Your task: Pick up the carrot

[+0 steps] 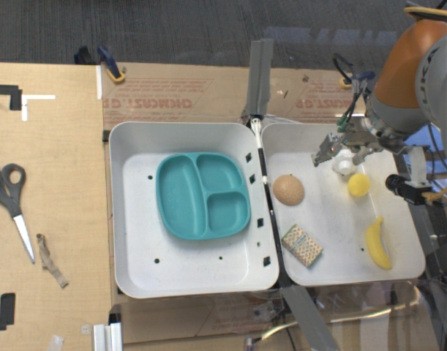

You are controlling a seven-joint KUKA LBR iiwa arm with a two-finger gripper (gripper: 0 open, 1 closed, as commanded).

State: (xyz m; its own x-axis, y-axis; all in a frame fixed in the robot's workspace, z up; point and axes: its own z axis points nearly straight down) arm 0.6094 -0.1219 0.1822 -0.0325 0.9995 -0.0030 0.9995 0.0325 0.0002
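My gripper (345, 156) hangs over the far part of the right bin (333, 265), below the grey arm with its orange band (410, 57). Its two dark fingers look spread apart, so it stands open. A small white object (344, 167) lies on the bin floor right under the gap between them, and nothing is lifted. A yellow lemon (359, 185) sits just right of and nearer than the gripper. To the gripper's lower left rests a round brown object (288, 189).
A banana (377, 244) and a patterned packet (302, 245) lie in the near half of the right bin. The left bin (128, 218) holds a teal divided plate (204, 195). Scissors (12, 199) lie on the bench at far left.
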